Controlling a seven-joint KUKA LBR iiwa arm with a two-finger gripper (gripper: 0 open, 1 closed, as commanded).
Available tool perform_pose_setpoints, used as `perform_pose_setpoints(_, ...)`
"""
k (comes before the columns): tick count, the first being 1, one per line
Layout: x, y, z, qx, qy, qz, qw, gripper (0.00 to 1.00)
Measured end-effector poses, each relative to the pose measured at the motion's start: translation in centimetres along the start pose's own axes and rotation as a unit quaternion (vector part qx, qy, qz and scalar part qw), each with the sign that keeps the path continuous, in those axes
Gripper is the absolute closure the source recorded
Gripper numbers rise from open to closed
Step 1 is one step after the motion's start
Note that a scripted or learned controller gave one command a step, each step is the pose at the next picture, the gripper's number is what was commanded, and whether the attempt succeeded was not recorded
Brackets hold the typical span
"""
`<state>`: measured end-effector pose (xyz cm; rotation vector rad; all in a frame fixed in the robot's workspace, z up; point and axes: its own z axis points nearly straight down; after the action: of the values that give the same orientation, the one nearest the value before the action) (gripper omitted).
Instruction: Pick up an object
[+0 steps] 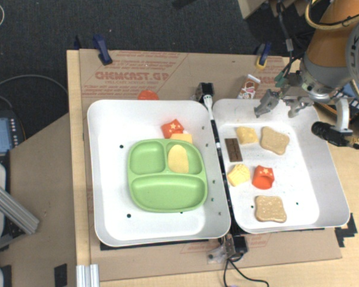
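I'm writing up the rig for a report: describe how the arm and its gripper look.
The grey arm has a rounded body with a broad orange band above the wrist. Dark cables loop beside it. The two-finger gripper is grey metal, with slim angular fingers.

The arm (341, 34) I operate enters at the upper right as a thick cylindrical body, grey on its outer casing with a broad orange band (340, 17) wrapping the segment above the wrist. A yellow cable (316, 9) loops beside the orange section, and darker cables run along its left side. Below the band the casing narrows to a pale grey wrist flange (321, 89), ringed and metallic in look. From it projects the claw (282, 103), built of dull grey metal with two slim angular fingers (267, 105). A black cylindrical part (330, 131) juts out lower right of the wrist.
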<state>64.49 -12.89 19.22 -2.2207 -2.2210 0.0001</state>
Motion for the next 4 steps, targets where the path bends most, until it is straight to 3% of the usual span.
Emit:
perform_pose_setpoints(1, -0.6, -4.5, 11.1, 0.0, -0.001, 0.001, 1.0, 0.0)
perform_pose_setpoints(2, 1.2, -14.4, 10.4, -0.004, -0.002, 0.001, 1.0, 0.0)
perform_pose_setpoints(3, 1.0, -14.1, 9.3, -0.007, -0.004, 0.002, 1.0, 1.0)
perform_pose_setpoints(4, 1.0, -14.1, 9.4, -0.006, -0.004, 0.002, 1.0, 0.0)
